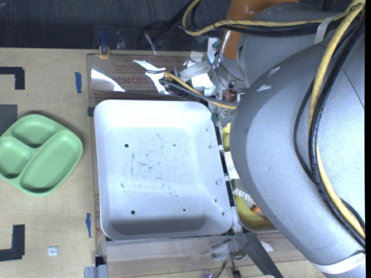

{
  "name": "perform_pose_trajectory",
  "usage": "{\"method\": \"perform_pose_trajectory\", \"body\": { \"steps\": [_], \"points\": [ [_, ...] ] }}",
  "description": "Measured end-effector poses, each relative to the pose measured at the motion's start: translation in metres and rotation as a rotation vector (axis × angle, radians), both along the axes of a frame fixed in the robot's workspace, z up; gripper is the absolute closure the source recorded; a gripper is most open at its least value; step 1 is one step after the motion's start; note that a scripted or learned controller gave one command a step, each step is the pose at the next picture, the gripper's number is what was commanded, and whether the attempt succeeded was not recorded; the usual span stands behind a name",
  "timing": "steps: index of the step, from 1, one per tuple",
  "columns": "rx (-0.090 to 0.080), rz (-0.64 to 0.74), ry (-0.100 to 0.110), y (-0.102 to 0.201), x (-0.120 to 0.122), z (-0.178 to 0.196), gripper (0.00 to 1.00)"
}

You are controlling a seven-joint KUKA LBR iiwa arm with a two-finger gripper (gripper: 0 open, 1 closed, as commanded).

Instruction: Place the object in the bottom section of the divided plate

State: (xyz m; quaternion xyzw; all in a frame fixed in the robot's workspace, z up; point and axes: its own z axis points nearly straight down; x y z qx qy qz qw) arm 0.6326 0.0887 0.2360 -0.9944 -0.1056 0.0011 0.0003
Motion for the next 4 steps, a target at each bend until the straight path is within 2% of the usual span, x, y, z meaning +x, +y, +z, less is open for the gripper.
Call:
{"method": "perform_pose_trajectory", "body": {
  "steps": [1,2,3,4],
  "points": [
    [0.000,-0.010,-0.001,0.109,0.004,-0.010,1.00],
    [-0.001,0.022,0.001,0.134,0.025,-0.124,1.00],
    [0.002,-0.013,-0.002,0.135,0.024,-0.149,1.00],
    [-0.001,-0.015,-0.001,0.134,0.021,-0.061,1.00]
  ]
}}
